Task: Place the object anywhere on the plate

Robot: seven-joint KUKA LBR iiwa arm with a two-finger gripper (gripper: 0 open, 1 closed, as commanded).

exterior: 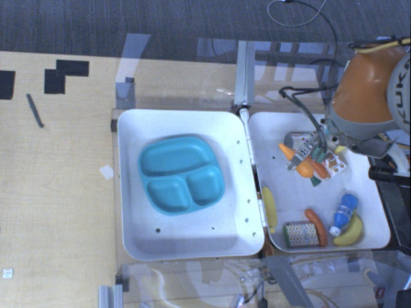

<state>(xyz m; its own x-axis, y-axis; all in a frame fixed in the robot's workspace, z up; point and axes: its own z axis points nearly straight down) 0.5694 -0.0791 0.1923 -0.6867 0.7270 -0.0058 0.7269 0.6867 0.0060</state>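
Gripper (313,151): down in the right bin (276,133), upper right of frame, over an orange carrot (307,165); its grip can't be told from here.
Nearby: blue bottle (344,212), banana (350,233), sausage (316,223), grater (302,235) along the bin's lower edge.
Plate (182,174): blue, three compartments, centre-left in the left bin (138,133), nothing on it.
Progress: early — pick unconfirmed, carry and placement remain.
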